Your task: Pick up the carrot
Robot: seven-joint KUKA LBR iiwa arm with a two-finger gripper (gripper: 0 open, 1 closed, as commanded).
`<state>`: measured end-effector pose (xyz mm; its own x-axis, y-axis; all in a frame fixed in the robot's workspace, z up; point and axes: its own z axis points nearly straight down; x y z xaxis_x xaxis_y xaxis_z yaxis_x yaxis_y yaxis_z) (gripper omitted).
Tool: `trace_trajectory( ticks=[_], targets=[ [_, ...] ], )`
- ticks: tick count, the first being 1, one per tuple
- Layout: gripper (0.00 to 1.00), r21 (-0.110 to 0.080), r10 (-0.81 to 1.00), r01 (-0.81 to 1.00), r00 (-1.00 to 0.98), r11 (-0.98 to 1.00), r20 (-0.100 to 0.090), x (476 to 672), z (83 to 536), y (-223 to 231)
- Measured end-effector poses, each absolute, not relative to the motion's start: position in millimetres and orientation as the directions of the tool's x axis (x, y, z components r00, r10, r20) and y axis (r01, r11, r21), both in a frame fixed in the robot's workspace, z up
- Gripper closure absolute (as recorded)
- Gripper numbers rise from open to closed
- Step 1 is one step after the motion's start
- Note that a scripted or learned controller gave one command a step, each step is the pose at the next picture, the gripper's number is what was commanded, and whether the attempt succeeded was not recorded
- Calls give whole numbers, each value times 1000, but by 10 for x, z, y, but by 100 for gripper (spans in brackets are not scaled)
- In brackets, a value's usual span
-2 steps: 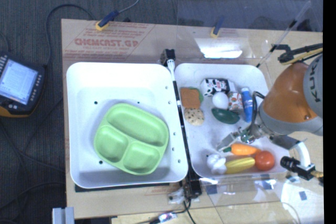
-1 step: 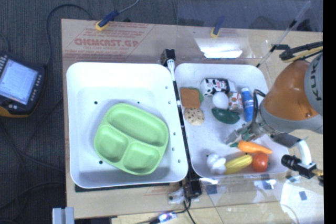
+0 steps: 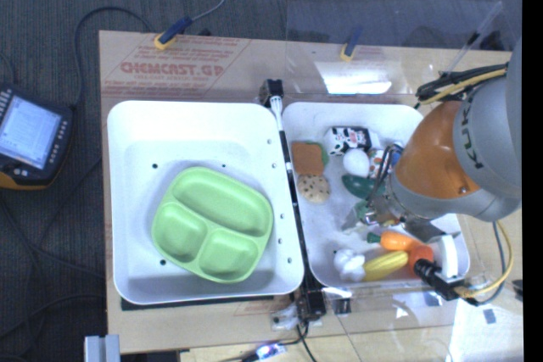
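- I see the arm (image 3: 462, 148) leaning in from the right over the right bin (image 3: 316, 263), its orange band covering that bin's upper right part.
- The gripper (image 3: 366, 216) hangs low near the middle of the right bin; I cannot tell whether it is released or clenched, and I see nothing held in it.
- The carrot (image 3: 405, 242) lies just right of and below the gripper, close to the bin's near edge, with a yellow banana-like piece (image 3: 383, 265) touching it below.
- A white lump (image 3: 349, 264) sits left of the yellow piece, hemming in the near edge.
- A cookie (image 3: 313, 187) and a brown bread piece (image 3: 307, 156) lie along the bin's left wall, with bare floor between them and the gripper.
- A black-and-white toy (image 3: 348, 138) sits near the far wall.
- The left bin (image 3: 136, 131) holds a green divided plate (image 3: 213, 223), with open white floor around it.
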<state>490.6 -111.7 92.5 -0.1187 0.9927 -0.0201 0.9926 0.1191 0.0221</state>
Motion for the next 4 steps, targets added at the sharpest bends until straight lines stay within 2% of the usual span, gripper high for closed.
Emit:
trace_trajectory(
  ticks=[1,2,3,4],
  targets=[
    [100,18,971,971,-237,237,-3,4922,925,-1916],
    [0,17,971,971,-237,237,-8,4916,910,-1923],
    [0,11,766,766,-642,642,-25,4916,914,-1389],
    [0,9,585,585,-811,811,-22,4919,915,-1492]
  ],
)
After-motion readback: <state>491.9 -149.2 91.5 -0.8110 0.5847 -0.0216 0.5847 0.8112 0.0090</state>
